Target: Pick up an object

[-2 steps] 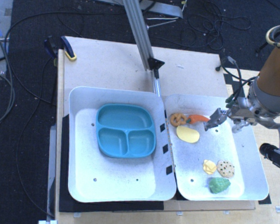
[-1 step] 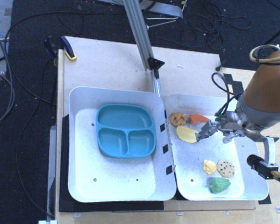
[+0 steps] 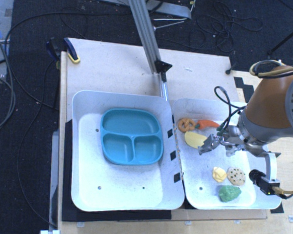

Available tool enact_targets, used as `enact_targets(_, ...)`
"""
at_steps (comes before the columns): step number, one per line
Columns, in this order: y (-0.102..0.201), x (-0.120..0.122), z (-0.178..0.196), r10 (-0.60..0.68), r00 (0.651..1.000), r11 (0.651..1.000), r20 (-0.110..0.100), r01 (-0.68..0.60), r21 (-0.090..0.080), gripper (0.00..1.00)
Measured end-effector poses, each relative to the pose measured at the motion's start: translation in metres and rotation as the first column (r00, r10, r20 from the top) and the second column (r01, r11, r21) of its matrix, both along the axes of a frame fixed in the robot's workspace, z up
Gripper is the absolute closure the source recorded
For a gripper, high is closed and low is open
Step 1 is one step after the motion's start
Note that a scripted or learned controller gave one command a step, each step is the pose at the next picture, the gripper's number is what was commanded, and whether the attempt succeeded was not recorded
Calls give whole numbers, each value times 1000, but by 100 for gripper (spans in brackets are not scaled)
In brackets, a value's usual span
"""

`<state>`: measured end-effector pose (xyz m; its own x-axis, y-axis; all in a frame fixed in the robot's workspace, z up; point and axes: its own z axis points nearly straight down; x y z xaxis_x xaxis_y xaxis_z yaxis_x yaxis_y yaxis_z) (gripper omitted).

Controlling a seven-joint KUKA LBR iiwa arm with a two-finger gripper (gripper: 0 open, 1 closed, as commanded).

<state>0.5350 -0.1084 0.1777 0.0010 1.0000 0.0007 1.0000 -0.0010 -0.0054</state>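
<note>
The right bin holds several small food toys: a brown pretzel, an orange carrot, a pale yellow piece, a small yellow piece, a chocolate-chip cookie and a green piece. My gripper hangs over the middle of this bin, just right of the pale yellow piece, its dark fingers pointing left and down. Nothing shows between them.
A blue three-compartment tray lies in the left bin. A slanted metal pole comes down to the bench behind the bins. The arm's orange body overhangs the right bin's far right side.
</note>
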Motion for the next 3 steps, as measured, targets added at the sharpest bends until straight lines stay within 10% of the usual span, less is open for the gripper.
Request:
enact_targets(1,-4,3,-46,0,1000,1000,1,0,0,0)
enact_targets(2,-4,4,-33,-1,1000,1000,5,1,-1,100)
enact_targets(3,-13,13,20,2,1000,1000,11,-2,-3,100)
